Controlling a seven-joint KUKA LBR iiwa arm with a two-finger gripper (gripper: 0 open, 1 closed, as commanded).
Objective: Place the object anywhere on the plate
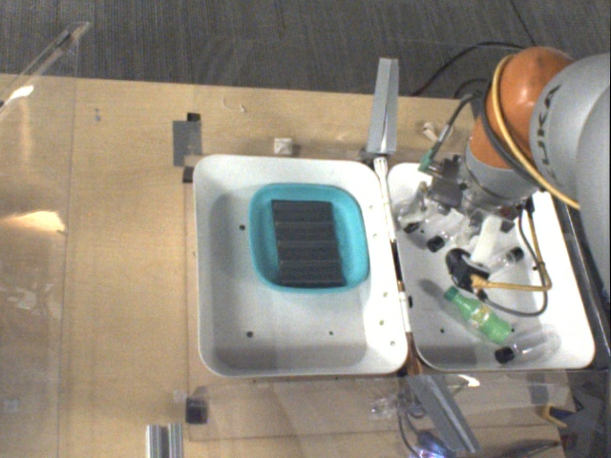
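You cannot tell the gripper's [441, 225] state; the green plastic bottle [480, 315] lies just beside it and may roll, missing the turquoise plate [355, 219].

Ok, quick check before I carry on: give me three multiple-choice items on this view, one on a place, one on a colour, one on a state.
1. Where is the green bottle?
A. right bin
B. left bin
C. on the bench

2. What colour is the plate?
A. red
B. turquoise
C. yellow

3. How is the green bottle?
A. standing upright
B. lying on its side
C. resting on the plate

Answers: 1 A, it lies in the right bin below the gripper. 2 B, its rim is turquoise around a dark ribbed insert. 3 B, it lies flat on the bin floor.
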